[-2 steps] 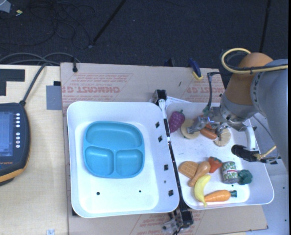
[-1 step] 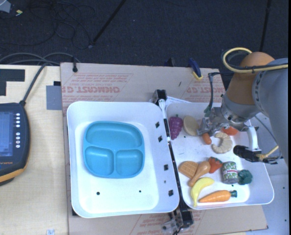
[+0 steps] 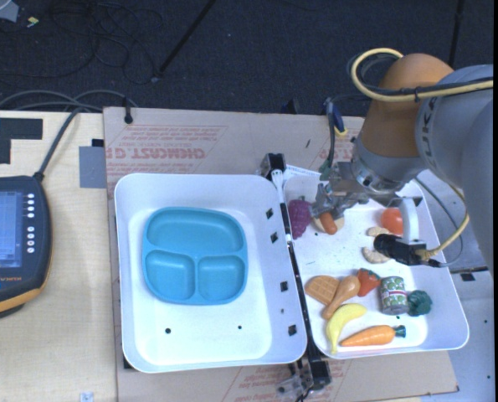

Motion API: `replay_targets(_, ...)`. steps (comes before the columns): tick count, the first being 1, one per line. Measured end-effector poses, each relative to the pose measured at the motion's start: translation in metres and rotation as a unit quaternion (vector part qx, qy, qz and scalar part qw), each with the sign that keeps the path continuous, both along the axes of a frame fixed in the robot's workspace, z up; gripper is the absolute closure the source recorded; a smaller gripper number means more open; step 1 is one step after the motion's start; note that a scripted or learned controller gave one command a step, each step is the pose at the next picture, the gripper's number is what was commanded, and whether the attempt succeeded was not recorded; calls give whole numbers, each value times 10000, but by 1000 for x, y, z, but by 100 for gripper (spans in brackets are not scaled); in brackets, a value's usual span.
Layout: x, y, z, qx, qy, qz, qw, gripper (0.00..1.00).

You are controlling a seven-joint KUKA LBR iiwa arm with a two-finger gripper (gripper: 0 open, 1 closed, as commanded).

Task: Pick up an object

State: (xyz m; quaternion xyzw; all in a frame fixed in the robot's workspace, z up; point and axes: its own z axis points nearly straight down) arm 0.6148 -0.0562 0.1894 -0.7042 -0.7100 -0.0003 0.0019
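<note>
Small orange toy [image 3: 326,222] sits right under the gripper [image 3: 331,210], purple grapes [image 3: 300,217] just left; grip state I cannot tell.

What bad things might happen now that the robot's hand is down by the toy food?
1. The end effector sits low at the right bin's upper left, right by a purple toy and a small orange piece. It might nudge them apart instead of grabbing one.
2. Both lie close to the bin wall, so a finger could hit the rim.
3. The other toys, like the banana and carrot, are crowded, so pushed pieces may bump them.
</note>
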Motion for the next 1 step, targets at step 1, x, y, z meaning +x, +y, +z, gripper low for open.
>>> replay_targets(1, -78, 47, 56, -2, 35, -18, 10000, 100)
